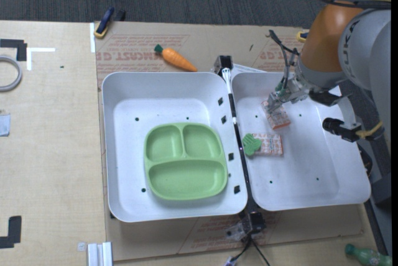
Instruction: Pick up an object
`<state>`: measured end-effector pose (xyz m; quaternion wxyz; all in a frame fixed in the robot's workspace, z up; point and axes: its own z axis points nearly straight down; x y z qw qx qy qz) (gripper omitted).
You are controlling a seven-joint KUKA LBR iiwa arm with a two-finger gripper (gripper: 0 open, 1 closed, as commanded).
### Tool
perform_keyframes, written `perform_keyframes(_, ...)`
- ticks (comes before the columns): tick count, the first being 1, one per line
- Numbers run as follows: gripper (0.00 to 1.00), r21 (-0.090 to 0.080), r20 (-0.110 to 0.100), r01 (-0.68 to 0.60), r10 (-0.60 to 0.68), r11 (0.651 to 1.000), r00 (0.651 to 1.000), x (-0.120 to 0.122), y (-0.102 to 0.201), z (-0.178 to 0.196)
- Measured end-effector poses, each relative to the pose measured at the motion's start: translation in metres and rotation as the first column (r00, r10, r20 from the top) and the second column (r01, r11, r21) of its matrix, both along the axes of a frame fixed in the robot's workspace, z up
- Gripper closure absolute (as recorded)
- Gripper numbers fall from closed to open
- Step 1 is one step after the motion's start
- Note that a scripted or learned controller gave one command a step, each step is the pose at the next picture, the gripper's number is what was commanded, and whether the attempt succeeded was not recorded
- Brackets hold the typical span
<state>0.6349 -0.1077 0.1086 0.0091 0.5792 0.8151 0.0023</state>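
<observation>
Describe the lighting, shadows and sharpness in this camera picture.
Camera view: light is even and soft, no harsh glare on the white bins; the green plate and carrot look reasonably sharp with faint shadows; the arm is close and soft-edged, and the small packet below the hand is too blurred to read.

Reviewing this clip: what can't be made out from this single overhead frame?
- Tool, camera view: too small and cluttered by cables to tell whether it is open or shut, or whether it grips the small packet right below it.
- Packet's label: too small to read.
- Green bottle: cut off by the bottom-right edge.
- Right bin: its far right side is covered by the grey arm.
</observation>
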Motion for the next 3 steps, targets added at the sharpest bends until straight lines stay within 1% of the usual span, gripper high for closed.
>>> perform_keyframes(1,1.0,0.006,-0.016,-0.069,0.069,0.998,0.997,-0.045,0.056,0.119)
perform_keyframes(2,0.0,0.006,-0.016,-0.068,0.068,0.998,0.998,-0.045,0.056,0.119)
perform_keyframes(3,0.0,0.006,-0.017,-0.384,0.384,0.923,0.923,-0.039,0.045,0.084)
